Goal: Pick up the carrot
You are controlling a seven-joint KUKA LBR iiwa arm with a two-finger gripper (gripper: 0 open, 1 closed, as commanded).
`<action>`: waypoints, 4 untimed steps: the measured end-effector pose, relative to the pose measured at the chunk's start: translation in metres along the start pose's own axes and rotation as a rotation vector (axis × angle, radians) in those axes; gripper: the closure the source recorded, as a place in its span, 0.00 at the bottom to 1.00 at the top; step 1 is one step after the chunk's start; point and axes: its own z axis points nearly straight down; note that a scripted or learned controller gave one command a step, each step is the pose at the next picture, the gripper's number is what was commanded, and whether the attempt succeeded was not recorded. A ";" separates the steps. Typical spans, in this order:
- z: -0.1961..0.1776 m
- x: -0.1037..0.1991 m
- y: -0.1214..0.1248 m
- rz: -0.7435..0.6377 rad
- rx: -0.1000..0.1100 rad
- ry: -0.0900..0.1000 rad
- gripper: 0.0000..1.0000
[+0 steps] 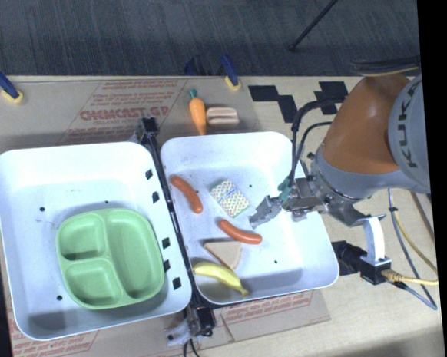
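The carrot, orange with a green top, lies on the cardboard bench just beyond the far rim of the right bin, outside both bins. My gripper hangs inside the right bin, near its right side, pointing left. It is well short of the carrot, closer to me and to the right. Its tip is just above and right of a red-orange sausage. Nothing shows held in it.
A tan bun lies right beside the carrot. The right bin holds a second sausage, a patterned block, a bread slice and a banana. A green divided plate sits in the left bin. Blue clamps grip the far edge.
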 end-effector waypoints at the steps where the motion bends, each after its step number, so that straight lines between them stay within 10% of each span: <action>1: 0.056 0.039 0.000 0.032 0.002 0.001 0.00; 2: 0.056 0.132 0.037 0.170 0.002 0.001 0.00; 3: 0.056 0.202 0.002 0.054 0.004 0.001 0.00; 4: 0.056 0.184 0.036 0.066 0.001 0.001 0.00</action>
